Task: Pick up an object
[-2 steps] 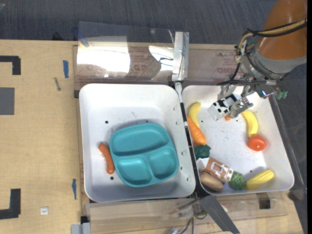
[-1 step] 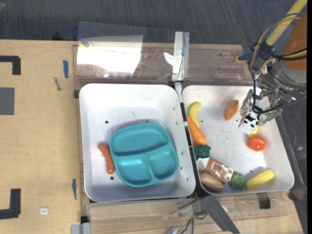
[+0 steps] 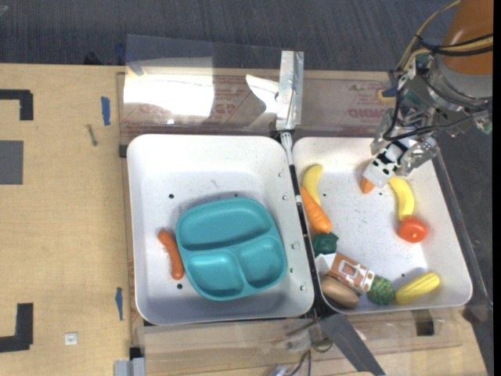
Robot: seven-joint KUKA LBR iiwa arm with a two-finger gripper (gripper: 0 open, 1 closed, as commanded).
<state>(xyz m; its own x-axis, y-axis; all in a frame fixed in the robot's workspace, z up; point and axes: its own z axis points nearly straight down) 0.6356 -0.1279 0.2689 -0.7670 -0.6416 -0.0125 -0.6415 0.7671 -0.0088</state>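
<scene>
A: Banana [image 3: 404,197], the nearest pick, lies in the right bin [image 3: 458,233] just below the gripper [image 3: 395,160]. Left of it lies a carrot [image 3: 316,211].

B: Likely light, stiff, slick plastic; grip mid-curve. I cannot tell how the jaws stand.

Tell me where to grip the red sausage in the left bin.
Grip the sausage across its middle, coming straight down. It lies flat, long axis running near to far, close beside the teal plate, so the fingers should close along its narrow width.
</scene>
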